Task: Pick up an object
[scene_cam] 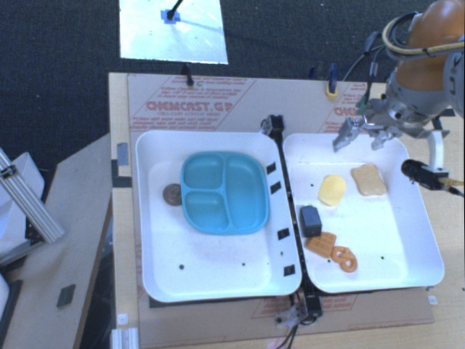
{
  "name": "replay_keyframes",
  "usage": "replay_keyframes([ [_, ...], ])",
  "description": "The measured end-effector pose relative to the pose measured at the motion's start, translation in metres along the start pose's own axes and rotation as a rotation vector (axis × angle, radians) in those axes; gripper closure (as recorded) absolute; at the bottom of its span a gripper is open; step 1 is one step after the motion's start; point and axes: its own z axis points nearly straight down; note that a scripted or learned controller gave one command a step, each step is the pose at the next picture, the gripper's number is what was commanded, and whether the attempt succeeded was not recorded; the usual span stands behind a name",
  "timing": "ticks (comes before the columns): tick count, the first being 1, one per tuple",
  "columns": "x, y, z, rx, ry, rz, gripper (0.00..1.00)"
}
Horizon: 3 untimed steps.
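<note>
Nearest us, an orange pretzel (pixel 344 257) lies low in the right bin (pixel 418 249). Leftward, a blue divided plate (pixel 222 193) fills the left bin (pixel 156 267), brown disc (pixel 172 194) beside it. Moving right: dark block (pixel 310 220), yellow piece (pixel 332 190), tan bread slice (pixel 369 179). Claw (pixel 360 137) hovers above the far rim, fingers spread, grasping nothing.

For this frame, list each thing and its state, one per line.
tool: fingers spread open, holding nothing, above the right bin's far edge.
blue tray: flat in the left bin, compartments up.
brown disc: flat, beside the tray.
yellow block: resting loose.
bread slice: lying flat.
dark block: resting near the divider.
pretzel pieces: lying flat.
</note>
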Motion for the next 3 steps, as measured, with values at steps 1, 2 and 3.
replay_keyframes([
  [1,0.002,0.009,0.057,0.0,0.0,-0.001,0.0],
  [2,0.006,0.014,0.118,0.003,0.001,-0.003,0.0],
  [3,0.005,0.016,0.102,-0.006,-0.001,-0.005,1.0],
])
